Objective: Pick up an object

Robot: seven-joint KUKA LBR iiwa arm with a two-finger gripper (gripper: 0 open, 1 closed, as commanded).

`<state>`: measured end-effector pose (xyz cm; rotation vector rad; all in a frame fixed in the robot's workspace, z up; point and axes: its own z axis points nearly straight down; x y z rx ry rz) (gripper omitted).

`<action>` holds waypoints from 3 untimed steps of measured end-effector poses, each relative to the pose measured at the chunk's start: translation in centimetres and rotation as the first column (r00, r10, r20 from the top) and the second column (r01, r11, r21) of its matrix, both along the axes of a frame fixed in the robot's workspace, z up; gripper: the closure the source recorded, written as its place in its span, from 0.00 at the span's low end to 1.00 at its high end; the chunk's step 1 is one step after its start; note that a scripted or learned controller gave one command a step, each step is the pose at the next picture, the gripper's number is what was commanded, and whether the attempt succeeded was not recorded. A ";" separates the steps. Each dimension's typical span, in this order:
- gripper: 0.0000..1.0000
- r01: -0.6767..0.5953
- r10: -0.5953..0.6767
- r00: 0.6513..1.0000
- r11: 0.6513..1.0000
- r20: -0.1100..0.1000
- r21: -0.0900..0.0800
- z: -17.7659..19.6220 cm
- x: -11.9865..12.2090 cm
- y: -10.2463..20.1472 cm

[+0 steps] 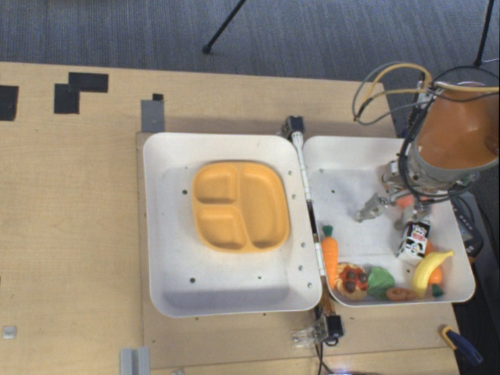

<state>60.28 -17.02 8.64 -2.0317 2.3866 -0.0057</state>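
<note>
Roughly mid-approach, by my reading. Arm (457, 131) reaches in from the right and hangs over the right bin (344, 174). The gripper (391, 201) sits low over the bin's bare upper floor; whether the fingers are spread or closed I cannot tell, and nothing is seen between them.

Objects cluster along the right bin's near edge, all on the near side of the gripper:
- carrot (330, 260), against the left wall, long axis running away from the camera
- green toy (381, 280) and a mixed red-yellow piece (351, 278) in the near-left corner
- small brown piece (401, 294) at the near rim
- banana (431, 269), tilted, toward the near-right corner
- small black-and-white carton (414, 241), upright or nearly so, just near-right of the gripper

The carton is the nearest candidate; the banana lies just beyond it. An orange-red bit shows right beside the gripper, identity unclear.

Left bin (164, 209) holds an orange divided plate (238, 207), well apart from the arm. Both bins rest on the bench (70, 233).

Judgement: pick not yet made; a short move toward the near-right would put the carton under the gripper.
</note>
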 end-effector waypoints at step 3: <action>1.00 -0.612 0.612 0.791 0.791 0.001 -0.006 1.1 -7.4 2.1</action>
